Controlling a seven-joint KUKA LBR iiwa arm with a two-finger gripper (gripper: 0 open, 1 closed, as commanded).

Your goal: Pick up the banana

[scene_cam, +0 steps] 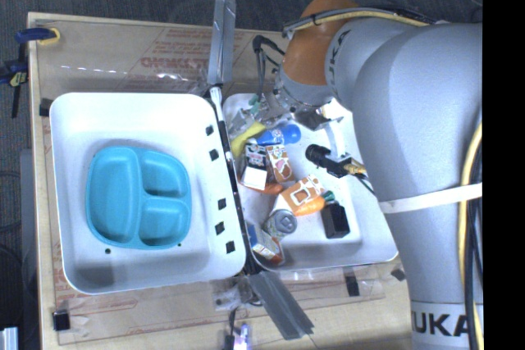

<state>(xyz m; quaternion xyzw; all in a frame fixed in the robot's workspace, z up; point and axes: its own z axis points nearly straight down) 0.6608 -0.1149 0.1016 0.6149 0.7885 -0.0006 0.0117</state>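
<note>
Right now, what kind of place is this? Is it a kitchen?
Probably not a kitchen, more likely a robot test bench in a lab. A big grey arm reaches over two white bins, one holding a blue tray, the other jumbled items including a banana.

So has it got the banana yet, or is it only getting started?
Done: the arm has reached over the right bin. In hand: its gripper sits low beside the banana, which lies among the clutter. Left: gripping and lifting; no hold is visible.
</note>
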